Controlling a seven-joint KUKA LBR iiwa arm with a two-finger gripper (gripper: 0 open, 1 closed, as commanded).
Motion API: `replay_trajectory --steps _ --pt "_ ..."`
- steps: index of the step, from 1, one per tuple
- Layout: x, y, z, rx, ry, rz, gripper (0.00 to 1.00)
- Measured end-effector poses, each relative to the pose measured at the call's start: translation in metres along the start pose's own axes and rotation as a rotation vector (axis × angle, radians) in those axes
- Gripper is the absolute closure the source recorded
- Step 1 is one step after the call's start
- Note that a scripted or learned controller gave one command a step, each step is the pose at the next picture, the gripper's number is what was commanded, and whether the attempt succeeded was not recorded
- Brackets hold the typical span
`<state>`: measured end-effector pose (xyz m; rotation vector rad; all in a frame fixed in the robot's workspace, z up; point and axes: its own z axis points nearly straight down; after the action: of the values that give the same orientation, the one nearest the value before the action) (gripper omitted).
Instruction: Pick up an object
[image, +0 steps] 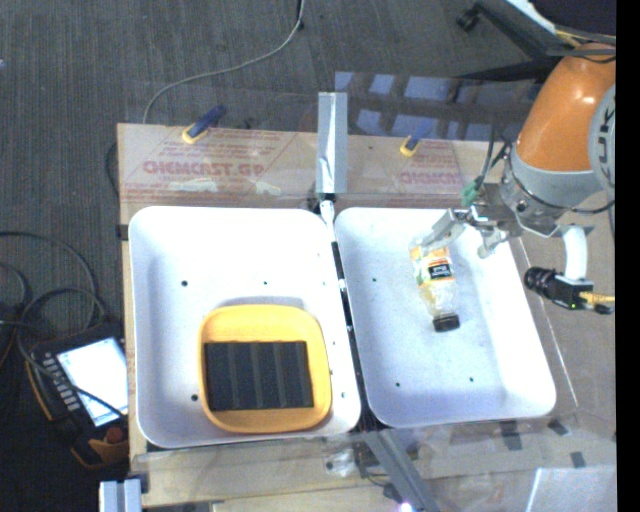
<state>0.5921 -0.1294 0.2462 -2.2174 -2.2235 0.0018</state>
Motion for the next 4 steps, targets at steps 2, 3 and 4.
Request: replay_trajectory --steps 2,3,4 --pt "-0.031 0.027 0.121 -0.001 -0.001 -0.245 0.00" --pt "-0.036 0.058 0.155 -0.013 -0.004 -0.196 0.00" --pt "-0.050 0.008 0.154 -0.016 -0.007 -0.409 0.00"
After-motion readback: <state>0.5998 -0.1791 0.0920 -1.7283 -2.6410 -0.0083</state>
